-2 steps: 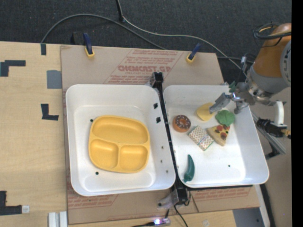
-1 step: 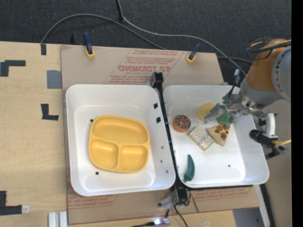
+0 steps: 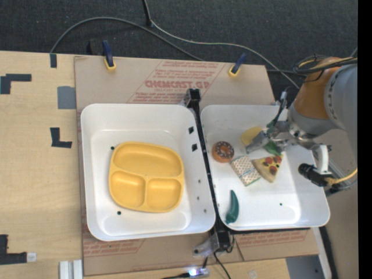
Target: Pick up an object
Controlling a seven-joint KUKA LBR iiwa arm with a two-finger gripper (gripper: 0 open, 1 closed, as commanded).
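From above, the end effector (image 3: 268, 144) sits low in the right bin (image 3: 256, 214), over the pizza slice (image 3: 268, 166) and beside a yellow piece (image 3: 251, 135); can't tell if it's spread or pinching. I'd settle on one item, drop straight, close w/o nudging neighbours. Count: 2 bins; left bin (image 3: 93, 156) has 1 yellow tray (image 3: 145, 176); right has 1 donut (image 3: 222, 151), 1 cracker (image 3: 245, 170), 1 pizza slice, 1 yellow piece, 1 green pepper (image 3: 232, 207).

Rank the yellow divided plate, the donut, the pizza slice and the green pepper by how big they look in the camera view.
1. Yellow divided plate, clearly largest.
2. Pizza slice and green pepper: too alike to rank; the pepper is longer but thinner.
3. Donut, slightly smaller.
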